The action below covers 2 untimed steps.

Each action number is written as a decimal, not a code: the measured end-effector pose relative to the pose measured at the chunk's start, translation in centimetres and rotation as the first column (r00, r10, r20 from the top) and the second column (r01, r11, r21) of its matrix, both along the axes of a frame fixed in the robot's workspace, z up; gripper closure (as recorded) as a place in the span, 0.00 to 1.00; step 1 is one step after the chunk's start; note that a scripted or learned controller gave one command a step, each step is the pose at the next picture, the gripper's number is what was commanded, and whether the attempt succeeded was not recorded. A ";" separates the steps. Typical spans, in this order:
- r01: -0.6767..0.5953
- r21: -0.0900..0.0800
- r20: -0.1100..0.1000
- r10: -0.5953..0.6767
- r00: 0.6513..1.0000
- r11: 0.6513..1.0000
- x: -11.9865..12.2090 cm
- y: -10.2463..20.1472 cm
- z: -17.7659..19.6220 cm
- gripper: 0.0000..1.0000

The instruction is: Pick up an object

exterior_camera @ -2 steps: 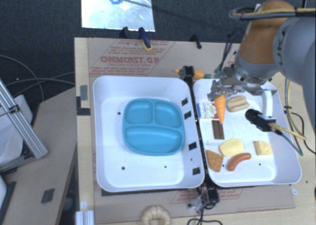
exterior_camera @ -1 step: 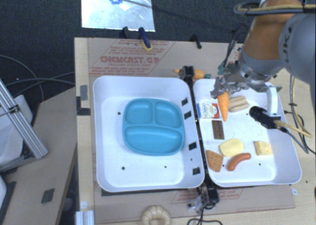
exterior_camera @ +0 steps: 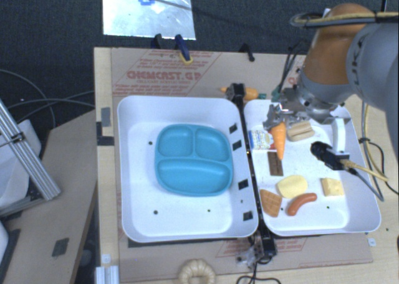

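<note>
Camera view from above: the gripper (exterior_camera: 274, 116) hangs low over the back of the right bin (exterior_camera: 365, 214), just above the top end of a carrot (exterior_camera: 280, 140); whether it is spread or pressed together cannot be told. Nothing is seen held. Likely it is lined up on the carrot, the nearest pickable object. Beside it lie a tan block (exterior_camera: 300, 131) and a small packet (exterior_camera: 259, 139). Toward the front sit a sausage (exterior_camera: 301, 203), a cheese wedge (exterior_camera: 332, 187) and a cracker (exterior_camera: 270, 202). A blue divided plate (exterior_camera: 193, 159) rests in the left bin (exterior_camera: 137, 214).

Even, bright light; slightly soft focus
</note>
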<state>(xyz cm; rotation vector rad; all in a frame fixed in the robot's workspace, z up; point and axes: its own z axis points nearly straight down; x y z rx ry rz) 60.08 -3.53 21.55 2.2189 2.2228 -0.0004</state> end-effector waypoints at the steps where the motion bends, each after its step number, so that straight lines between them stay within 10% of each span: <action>1: -0.003 0.001 0.003 0.003 1.000 1.000 0.9 -0.3 1.7 1.00; 2: -0.004 0.000 0.000 0.004 1.000 1.000 -0.2 0.4 1.5 1.00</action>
